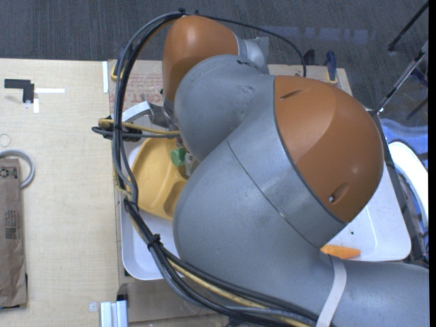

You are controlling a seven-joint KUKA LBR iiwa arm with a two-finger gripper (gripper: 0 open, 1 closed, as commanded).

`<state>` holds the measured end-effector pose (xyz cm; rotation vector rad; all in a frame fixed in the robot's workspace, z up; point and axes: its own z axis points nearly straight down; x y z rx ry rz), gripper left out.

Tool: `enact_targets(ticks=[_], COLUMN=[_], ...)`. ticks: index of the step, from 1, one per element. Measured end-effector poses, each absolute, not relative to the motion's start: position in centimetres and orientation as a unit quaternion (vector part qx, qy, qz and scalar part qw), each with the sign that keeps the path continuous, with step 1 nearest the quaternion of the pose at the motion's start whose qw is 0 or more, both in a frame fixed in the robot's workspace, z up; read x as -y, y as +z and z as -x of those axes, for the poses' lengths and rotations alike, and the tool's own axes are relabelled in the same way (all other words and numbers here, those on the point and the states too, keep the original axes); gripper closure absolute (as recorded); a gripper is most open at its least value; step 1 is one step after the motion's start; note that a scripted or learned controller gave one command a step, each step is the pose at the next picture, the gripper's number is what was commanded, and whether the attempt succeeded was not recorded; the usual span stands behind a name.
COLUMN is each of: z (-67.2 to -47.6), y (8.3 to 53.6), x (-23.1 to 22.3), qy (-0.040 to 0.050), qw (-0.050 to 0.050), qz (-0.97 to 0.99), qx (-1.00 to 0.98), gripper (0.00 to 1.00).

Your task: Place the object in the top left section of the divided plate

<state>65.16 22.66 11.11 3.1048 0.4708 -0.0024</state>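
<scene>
**Desk:** What does the bench look like from your feed?

**Me:** Pale wooden bench top [61, 203] across the left half of the frame, dark grey carpet [82, 19] along the top. On the wood I see a small black block [19, 86] with white tape beside it at upper left, and a brown paper packet [12, 230] at the left edge with a grey ring [26, 165] just above it. A white bin [139, 261] sits left of centre, its lower left corner showing. A second white bin [388, 230] is at the right, and a small orange piece [340, 252] lies in it near the lower edge.

**Desk:** And the arm?

**Me:** The arm [272, 203] fills the middle and right of my frame, grey with orange caps, black cables [126, 114] looping down its left side. It covers most of the left bin.

**Desk:** Can you see the plate?

**Me:** Part of it. The yellow divided plate [153, 179] lies in the left bin, left of centre, its right side hidden under the arm. A small green object [178, 157] shows at the plate's upper right edge, right against the arm's body.

**Desk:** Is the gripper on it?

**Me:** I cannot tell. The gripper is buried behind the arm, so I cannot say whether the green object is held, nor which section it is over.
</scene>
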Motion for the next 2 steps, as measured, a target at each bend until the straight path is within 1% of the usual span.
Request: enact_targets(ticks=[2], z=[-65.16], y=[11.11], x=[-22.66], qy=[-0.0008], qw=[0.001], qz=[-0.989], qx=[-0.150], gripper=[0.00])
